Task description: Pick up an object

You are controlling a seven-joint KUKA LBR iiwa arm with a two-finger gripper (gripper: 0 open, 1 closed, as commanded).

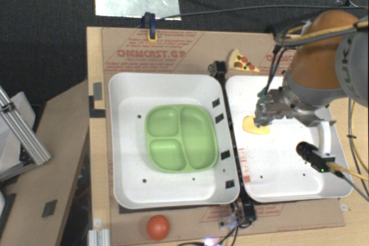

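A small flat yellow piece [254, 125] lies in the right bin [277, 181], near its left middle. My gripper [262, 116] hangs right over the yellow piece, its tips at the piece's upper right edge and partly covering it. The arm's grey body and orange band hide the gripper from above. A green divided plate [180, 137] rests in the middle of the left bin [124, 101].
A pizza-slice toy [242, 61] lies on the cardboard just behind the right bin. An orange-red ball [157, 227] sits on the cardboard in front of the left bin. Black clips run along the seam between the bins. A blue clamp [150, 25] stands at the back edge.
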